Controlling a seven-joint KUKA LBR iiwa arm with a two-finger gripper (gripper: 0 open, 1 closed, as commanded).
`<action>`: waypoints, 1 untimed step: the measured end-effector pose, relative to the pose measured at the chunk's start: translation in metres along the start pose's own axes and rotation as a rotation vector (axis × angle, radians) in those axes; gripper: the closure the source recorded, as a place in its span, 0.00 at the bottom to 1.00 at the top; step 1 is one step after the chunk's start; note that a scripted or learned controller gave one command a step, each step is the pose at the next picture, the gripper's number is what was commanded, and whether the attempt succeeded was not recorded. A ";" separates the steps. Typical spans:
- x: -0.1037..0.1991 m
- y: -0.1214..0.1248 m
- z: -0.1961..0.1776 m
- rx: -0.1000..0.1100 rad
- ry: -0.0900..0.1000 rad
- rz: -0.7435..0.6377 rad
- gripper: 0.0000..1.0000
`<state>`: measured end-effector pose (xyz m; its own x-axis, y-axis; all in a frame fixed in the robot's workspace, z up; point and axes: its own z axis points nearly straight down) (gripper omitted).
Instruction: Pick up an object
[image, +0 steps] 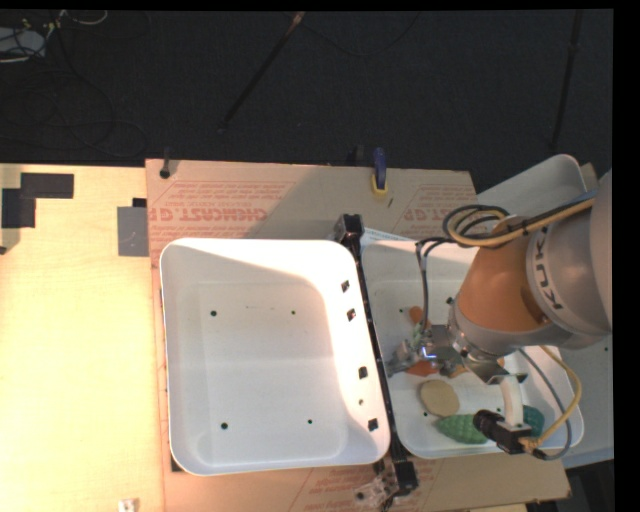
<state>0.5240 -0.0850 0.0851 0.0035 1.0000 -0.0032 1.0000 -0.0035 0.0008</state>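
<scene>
My gripper (424, 356) reaches down into the right bin (400, 262), near its left wall, under the arm's orange band. A tan round disc (438, 398) lies just below the gripper on the bin floor. A green ridged object (458, 429) sits in front of the disc, and a teal object (531, 419) lies to its right. A small orange piece (415, 315) rests a little behind the gripper. The wrist hides what lies directly under the gripper.
The left bin (200, 270) stands beside the right one, with a black clip-lined divider (362, 330) between them. Brown cardboard (250, 205) lies under both bins. The pale wooden bench (70, 350) stretches to the left.
</scene>
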 end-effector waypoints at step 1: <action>0.000 -0.002 -0.012 0.006 0.004 0.005 1.00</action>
<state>0.5221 -0.0846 0.0971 0.0082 1.0000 0.0010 1.0000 -0.0082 -0.0050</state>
